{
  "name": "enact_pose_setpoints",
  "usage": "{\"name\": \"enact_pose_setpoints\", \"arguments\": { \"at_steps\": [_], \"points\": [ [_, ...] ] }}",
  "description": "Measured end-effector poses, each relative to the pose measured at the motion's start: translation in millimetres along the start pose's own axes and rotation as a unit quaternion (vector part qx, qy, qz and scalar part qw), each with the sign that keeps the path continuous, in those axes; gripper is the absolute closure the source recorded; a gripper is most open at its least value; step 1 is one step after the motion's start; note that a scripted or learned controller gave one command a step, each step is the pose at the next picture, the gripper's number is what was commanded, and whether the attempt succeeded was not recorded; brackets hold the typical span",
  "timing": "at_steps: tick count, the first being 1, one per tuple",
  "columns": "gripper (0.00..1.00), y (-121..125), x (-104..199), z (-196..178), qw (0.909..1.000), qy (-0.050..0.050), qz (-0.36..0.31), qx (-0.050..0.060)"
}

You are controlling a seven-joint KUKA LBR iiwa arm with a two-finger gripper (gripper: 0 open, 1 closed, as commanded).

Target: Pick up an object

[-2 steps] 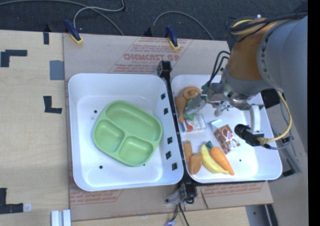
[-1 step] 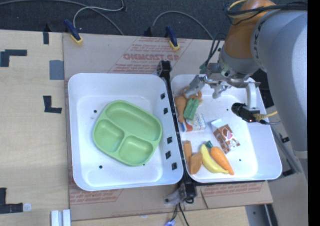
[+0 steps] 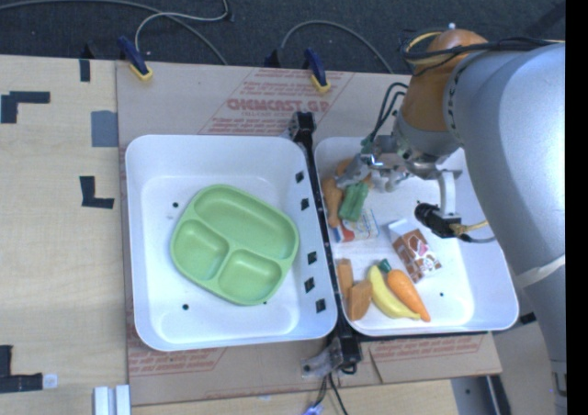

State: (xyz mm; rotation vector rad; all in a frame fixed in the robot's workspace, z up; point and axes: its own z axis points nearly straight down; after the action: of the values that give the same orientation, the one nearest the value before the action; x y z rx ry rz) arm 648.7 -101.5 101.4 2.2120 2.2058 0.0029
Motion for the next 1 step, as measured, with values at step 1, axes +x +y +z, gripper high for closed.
{"name": "enact_pose_setpoints", "arguments": {
  "at_steps": [1],
  "points": [
    [0.00, -2.8, -0.7, 5.3, 1.0000, 0.000, 0.000, -0.006]
  ]
}}
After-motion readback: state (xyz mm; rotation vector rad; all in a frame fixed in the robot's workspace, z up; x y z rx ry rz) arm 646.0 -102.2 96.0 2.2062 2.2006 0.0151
